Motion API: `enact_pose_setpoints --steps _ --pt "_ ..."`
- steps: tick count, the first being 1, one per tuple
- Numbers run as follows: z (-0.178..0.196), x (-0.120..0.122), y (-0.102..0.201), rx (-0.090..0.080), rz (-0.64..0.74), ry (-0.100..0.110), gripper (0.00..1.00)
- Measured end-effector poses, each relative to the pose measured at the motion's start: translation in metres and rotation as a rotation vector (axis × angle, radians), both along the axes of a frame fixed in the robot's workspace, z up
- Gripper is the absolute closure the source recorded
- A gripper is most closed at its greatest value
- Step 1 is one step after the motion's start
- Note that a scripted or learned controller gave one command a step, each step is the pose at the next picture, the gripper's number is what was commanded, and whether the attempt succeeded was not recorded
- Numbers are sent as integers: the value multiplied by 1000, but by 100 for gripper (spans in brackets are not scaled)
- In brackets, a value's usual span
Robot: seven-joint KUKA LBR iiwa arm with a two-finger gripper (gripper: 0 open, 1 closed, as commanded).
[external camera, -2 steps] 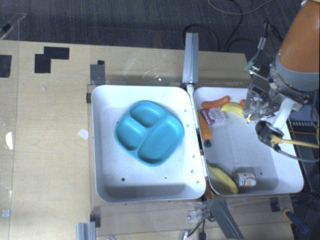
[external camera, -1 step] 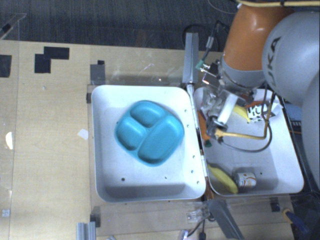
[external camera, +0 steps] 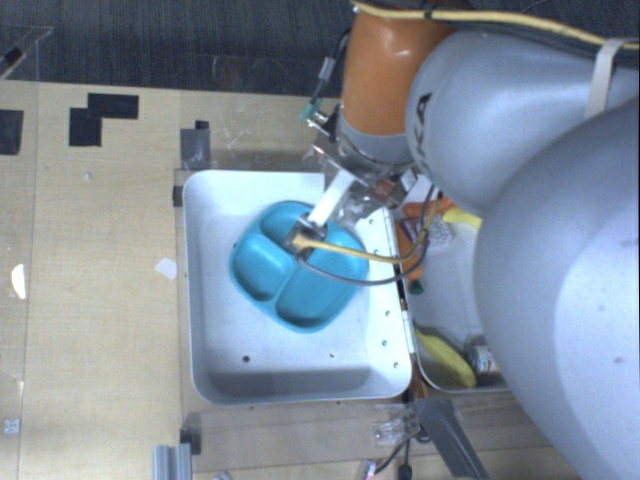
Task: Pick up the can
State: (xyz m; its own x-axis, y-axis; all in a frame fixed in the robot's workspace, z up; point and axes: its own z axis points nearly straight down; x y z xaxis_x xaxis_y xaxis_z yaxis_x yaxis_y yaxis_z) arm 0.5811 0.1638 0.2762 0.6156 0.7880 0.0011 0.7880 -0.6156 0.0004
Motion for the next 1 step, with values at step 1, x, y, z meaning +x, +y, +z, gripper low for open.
enact_pose_setpoints --steps 1 --pt "9 28 56 1 -50 -2 100"
